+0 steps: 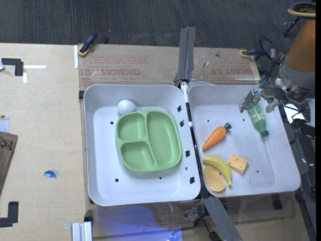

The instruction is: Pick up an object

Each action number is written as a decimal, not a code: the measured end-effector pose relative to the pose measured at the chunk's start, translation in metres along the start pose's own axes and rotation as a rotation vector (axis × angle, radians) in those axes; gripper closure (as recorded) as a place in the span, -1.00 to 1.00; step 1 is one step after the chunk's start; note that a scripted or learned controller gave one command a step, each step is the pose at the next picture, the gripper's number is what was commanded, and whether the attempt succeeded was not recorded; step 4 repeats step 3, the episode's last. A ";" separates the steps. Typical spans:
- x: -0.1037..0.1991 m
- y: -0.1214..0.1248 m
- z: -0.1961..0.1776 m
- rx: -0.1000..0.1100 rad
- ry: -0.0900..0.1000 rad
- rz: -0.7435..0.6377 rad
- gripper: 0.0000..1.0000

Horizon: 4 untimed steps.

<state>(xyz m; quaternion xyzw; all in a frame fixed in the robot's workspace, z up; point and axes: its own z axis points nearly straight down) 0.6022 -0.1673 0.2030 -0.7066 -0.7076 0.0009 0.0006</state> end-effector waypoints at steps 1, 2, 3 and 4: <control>-0.049 0.020 0.101 -0.005 0.001 -0.066 -1.00; -0.048 0.020 0.092 -0.005 -0.001 -0.067 1.00; -0.028 0.056 -0.008 -0.003 -0.002 0.013 1.00; -0.028 0.056 -0.008 -0.003 -0.002 0.013 1.00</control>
